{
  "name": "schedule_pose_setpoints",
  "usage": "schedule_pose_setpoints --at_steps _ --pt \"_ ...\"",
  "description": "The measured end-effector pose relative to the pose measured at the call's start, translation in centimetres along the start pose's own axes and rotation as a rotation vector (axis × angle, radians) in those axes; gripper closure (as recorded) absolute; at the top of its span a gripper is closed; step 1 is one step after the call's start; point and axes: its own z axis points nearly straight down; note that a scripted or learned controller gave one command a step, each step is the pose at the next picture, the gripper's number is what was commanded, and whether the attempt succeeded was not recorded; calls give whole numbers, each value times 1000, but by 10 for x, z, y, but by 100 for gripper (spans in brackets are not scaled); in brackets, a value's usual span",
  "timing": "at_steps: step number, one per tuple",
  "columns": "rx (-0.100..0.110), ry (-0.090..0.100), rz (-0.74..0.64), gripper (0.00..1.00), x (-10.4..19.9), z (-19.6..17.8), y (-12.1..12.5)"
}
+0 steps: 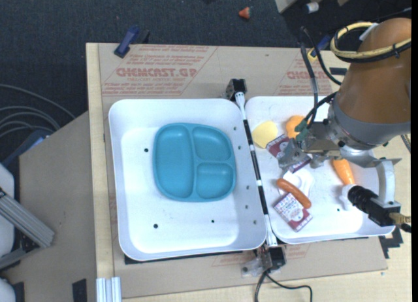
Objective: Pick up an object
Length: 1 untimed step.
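Observation:
My gripper hangs low over the left half of the right bin, with the arm's orange-banded wrist above it to the right. Directly under and beside it lie a dark red packet and a small white item. A yellow lemon-like object and a small orange ball sit just behind it. An orange-red sausage and a red-and-white packet lie in front of it. To its right is a carrot, partly covered by the arm.
The left bin holds a blue divided plate at its middle. A black divider rail runs between the bins. A black fitting sticks out at the right bin's front right. The bins stand on a cardboard sheet.

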Motion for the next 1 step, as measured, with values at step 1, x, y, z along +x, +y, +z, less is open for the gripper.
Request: schedule_pose_setpoints --at_steps 1 --pt "-5 -2 1 100 -22 2 39"
